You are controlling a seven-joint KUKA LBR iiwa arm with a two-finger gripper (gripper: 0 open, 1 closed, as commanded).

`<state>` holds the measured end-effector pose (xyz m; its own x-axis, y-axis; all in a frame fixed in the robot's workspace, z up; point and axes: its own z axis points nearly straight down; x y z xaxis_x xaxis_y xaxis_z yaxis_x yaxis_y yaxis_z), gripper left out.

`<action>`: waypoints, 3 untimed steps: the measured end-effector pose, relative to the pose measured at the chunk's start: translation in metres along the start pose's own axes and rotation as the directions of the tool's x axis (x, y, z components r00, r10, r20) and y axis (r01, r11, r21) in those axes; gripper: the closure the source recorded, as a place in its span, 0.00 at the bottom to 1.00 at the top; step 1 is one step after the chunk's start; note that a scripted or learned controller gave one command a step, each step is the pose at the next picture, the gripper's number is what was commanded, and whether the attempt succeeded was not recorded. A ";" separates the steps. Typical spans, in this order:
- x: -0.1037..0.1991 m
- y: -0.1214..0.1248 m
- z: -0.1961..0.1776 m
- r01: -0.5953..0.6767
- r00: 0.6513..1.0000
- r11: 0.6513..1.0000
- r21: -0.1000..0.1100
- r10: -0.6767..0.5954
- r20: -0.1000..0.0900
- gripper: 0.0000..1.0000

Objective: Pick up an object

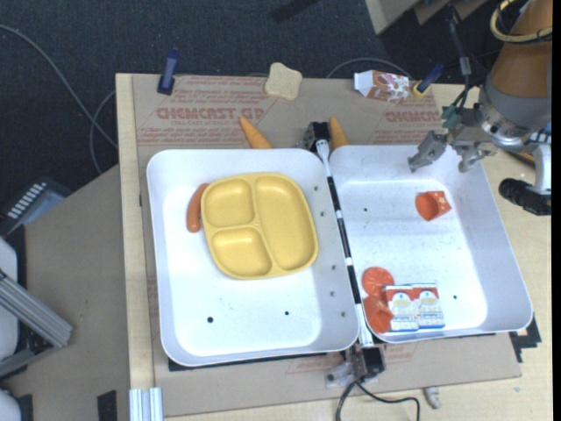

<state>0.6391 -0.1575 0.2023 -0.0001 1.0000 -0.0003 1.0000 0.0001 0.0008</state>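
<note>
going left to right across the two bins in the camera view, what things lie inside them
orange sausage-shaped toy → yellow divided plastic tray → flat red round piece → small printed carton → orange-red cup-shaped piece

yellow tray (259,226), orange cup (432,205), white bins (263,331)
</note>
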 end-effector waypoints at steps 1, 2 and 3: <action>-0.048 -0.015 0.118 0.000 1.000 1.000 0.001 0.000 0.000 0.00; -0.048 -0.014 0.107 0.001 1.000 1.000 -0.002 -0.001 0.001 1.00; -0.005 0.005 0.117 0.002 1.000 1.000 -0.002 -0.002 -0.001 1.00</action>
<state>0.6446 -0.1623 0.0849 -0.0016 1.0000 0.0004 1.0000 0.0016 0.0027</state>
